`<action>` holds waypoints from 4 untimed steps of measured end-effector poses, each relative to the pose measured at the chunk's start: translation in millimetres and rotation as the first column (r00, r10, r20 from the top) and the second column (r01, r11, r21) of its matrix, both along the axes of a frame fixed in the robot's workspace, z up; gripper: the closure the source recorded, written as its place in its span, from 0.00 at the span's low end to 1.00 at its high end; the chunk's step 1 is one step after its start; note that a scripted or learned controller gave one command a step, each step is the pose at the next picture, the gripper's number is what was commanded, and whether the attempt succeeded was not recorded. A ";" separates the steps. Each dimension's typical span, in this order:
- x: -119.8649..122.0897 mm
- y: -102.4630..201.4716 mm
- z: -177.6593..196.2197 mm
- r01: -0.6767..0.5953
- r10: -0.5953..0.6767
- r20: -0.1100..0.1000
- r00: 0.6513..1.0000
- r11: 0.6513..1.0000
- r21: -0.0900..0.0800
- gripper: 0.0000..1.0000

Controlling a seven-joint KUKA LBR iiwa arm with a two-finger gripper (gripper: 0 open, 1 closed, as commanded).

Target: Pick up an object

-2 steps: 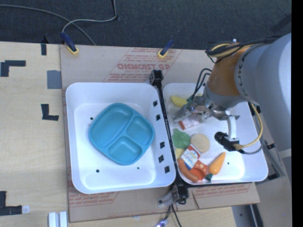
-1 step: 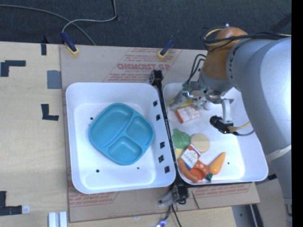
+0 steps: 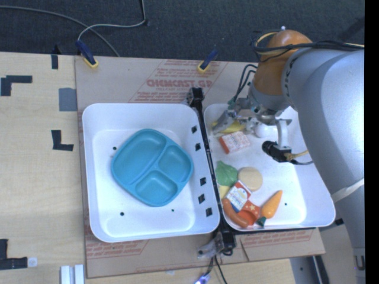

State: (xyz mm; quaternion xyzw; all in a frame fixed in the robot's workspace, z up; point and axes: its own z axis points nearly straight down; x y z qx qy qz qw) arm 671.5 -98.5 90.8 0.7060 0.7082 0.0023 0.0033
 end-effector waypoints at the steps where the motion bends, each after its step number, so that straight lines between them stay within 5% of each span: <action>1: -0.8 -1.6 10.3 -0.001 0.001 -0.005 1.000 1.000 -0.003 1.00; 2: -1.2 -1.7 9.7 -0.001 0.001 -0.006 1.000 1.000 -0.003 0.00; 3: -1.2 -0.9 19.5 -0.001 0.001 -0.007 1.000 1.000 -0.002 1.00; 4: -1.4 -1.0 19.0 -0.001 0.001 -0.007 1.000 1.000 -0.003 0.00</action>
